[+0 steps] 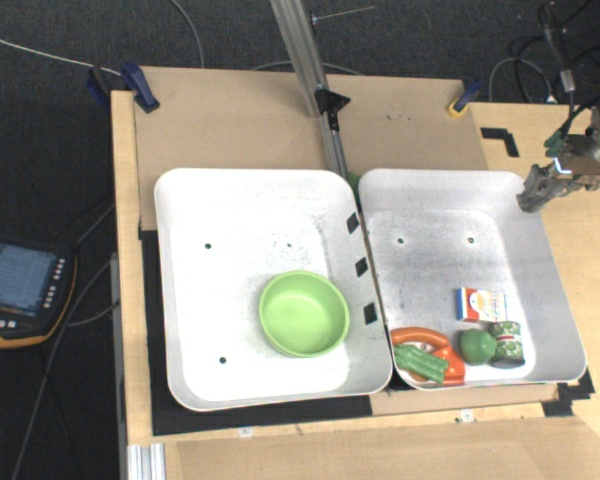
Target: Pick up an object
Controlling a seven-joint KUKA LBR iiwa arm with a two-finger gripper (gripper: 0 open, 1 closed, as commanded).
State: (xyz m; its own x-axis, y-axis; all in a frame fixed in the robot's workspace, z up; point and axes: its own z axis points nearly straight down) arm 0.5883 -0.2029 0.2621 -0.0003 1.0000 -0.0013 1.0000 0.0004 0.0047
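Note:
My gripper (pixel 536 192) hangs at the right edge of the view, over the back right rim of the right bin (pixel 435 193), with nothing visibly between its fingers. Far from it, at the bin's front, lie a small white and red carton (pixel 479 304), a green ball (pixel 475 346), a green-labelled can (pixel 507 343) and an orange and green toy vegetable piece (pixel 424 357). A light green bowl (pixel 303 314) sits upright in the left bin (pixel 240 198), toward its front right.
A slanted metal pole (pixel 305 53) crosses the back of the bench above the seam between the bins. Blue clamps (pixel 137 86) hold the board's back corners. A handheld pendant (pixel 20 288) lies on the floor at the left.

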